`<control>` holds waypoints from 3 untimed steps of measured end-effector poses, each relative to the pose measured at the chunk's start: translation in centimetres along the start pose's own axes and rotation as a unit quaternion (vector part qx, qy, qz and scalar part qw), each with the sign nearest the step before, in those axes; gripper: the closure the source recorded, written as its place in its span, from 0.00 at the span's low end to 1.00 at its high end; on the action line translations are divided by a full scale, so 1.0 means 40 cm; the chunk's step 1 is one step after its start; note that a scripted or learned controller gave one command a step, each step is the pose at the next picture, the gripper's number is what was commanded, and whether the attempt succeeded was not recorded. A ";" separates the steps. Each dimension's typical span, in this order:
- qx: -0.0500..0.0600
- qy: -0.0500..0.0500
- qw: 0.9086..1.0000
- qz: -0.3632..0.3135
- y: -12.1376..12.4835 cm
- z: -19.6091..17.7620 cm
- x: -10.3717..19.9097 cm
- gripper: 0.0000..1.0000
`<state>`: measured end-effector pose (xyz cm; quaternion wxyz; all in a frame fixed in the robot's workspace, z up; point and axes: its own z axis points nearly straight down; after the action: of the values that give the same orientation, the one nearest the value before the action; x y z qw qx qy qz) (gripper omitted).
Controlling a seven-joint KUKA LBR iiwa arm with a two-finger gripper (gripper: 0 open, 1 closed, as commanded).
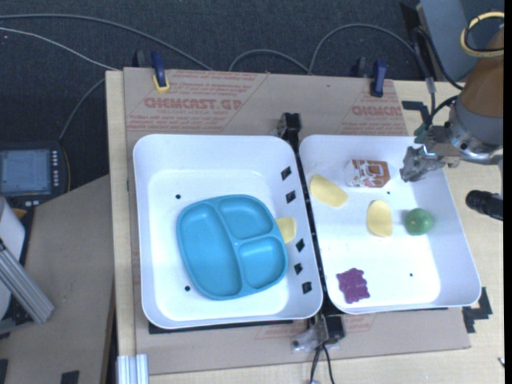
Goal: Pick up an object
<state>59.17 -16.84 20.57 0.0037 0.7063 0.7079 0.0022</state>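
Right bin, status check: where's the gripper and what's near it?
Gripper above right bin upper right edge, nothing between fingers. Nearest: brown-white packet, green ball. No obstruction.

grey arm [480, 122], orange band [485, 90], metal wrist

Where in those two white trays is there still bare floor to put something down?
Right bin: bare between the purple piece and the green ball. Its upper part is crowded by the packet, two yellow pieces and the gripper. Left bin: the blue tray leaves a strip above.

Grey arm [480, 94] reaching from right, gripper [416, 166] pointing down.
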 end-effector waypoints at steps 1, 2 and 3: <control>0.002 0.001 1.000 0.000 0.003 -0.055 0.000 1.00; 0.005 0.002 1.000 -0.002 0.013 -0.040 0.117 1.00; 0.003 0.002 1.000 -0.003 0.045 -0.068 0.247 1.00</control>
<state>60.94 -6.95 23.31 0.0003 0.7045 0.7097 0.0019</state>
